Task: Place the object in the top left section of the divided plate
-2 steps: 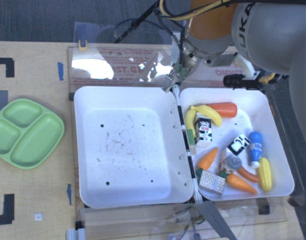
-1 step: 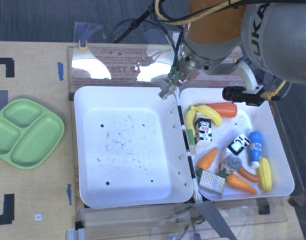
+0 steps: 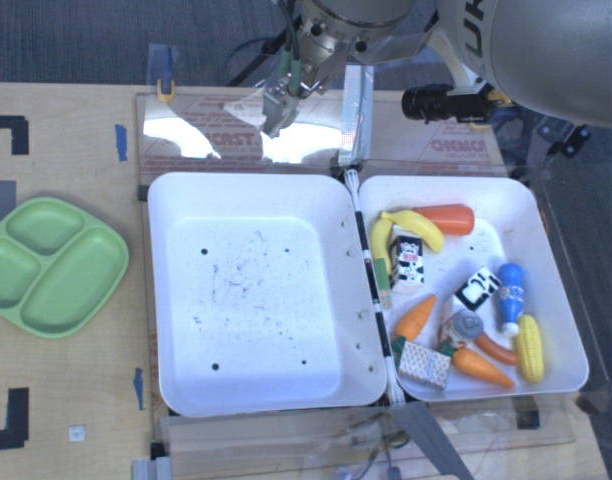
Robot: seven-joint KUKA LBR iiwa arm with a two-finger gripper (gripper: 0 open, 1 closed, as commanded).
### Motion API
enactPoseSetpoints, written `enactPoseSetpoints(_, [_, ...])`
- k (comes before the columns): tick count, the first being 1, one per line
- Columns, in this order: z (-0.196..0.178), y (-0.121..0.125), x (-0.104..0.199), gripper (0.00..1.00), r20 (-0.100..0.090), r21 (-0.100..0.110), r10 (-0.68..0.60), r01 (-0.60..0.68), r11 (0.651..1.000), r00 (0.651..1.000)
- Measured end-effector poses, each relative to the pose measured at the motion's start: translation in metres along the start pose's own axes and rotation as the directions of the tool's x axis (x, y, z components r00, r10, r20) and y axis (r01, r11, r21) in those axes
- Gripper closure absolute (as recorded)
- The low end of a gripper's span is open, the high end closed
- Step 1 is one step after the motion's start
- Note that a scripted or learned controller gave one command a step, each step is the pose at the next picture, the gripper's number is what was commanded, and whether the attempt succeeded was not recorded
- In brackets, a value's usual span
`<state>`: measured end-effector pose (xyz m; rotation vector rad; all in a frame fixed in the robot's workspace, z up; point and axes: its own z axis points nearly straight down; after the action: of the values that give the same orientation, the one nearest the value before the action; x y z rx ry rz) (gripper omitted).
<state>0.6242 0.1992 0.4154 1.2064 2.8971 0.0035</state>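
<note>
The green divided plate (image 3: 56,265) lies on the wooden bench at the far left, outside the bins, with nothing in its sections; its top left section (image 3: 44,224) is a small well. My gripper (image 3: 317,116) hangs above the back rim of the left bin (image 3: 166,193), far from the plate. It is open, and I see nothing between its fingers (image 3: 355,118). The loose objects all lie in the right bin (image 3: 516,200): a banana (image 3: 408,228), an orange-red cylinder (image 3: 446,217), a cow-patterned carton (image 3: 409,262) and a blue bottle (image 3: 509,296).
Also in the right bin are carrots (image 3: 416,318), a corn cob (image 3: 529,348), a black-and-white box (image 3: 476,288) and a patterned block (image 3: 424,365). A shiny panel (image 3: 216,133) stands behind the bins. The arm's bulk overhangs the upper right.
</note>
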Motion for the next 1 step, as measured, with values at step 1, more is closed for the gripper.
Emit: enactPoseSetpoints(1, [0.0421,-0.0119,0.0337,1.00,-0.002,0.005,0.222,-0.222,0.975,0.975])
